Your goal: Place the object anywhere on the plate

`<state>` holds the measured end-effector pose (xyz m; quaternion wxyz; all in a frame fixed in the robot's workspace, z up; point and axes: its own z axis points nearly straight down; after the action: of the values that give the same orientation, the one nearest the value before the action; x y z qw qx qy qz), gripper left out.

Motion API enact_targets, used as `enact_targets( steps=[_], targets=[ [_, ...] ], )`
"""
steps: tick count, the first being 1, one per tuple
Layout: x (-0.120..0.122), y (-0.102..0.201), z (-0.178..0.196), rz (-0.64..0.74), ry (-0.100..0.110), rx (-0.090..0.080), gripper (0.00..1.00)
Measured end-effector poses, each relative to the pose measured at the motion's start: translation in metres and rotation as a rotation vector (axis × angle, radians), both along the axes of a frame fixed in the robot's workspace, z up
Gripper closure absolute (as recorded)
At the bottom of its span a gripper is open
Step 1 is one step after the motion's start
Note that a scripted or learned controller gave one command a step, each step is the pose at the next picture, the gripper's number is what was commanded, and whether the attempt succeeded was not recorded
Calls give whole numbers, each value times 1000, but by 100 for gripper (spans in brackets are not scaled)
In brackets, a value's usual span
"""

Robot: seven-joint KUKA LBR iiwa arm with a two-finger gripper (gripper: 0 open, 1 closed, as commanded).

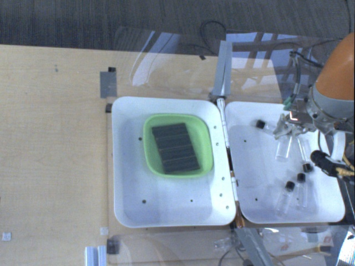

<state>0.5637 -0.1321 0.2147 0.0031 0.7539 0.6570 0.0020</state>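
Left bin: green plate bearing dark ridged block; right bin: clear vials; gripper above them, grip state unclear.

the grey arm with its orange band reaches in from the right edge, wrist angled downward, its gripper hanging low, its tip pointing left and down.

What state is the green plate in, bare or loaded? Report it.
Loaded: a dark ridged block lies flat on the green plate in the left bin.
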Motion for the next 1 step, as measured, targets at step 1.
enact_targets(
  steps=[1],
  targets=[
    [0, 0, 0, 0, 0, 0, 0]
  ],
)
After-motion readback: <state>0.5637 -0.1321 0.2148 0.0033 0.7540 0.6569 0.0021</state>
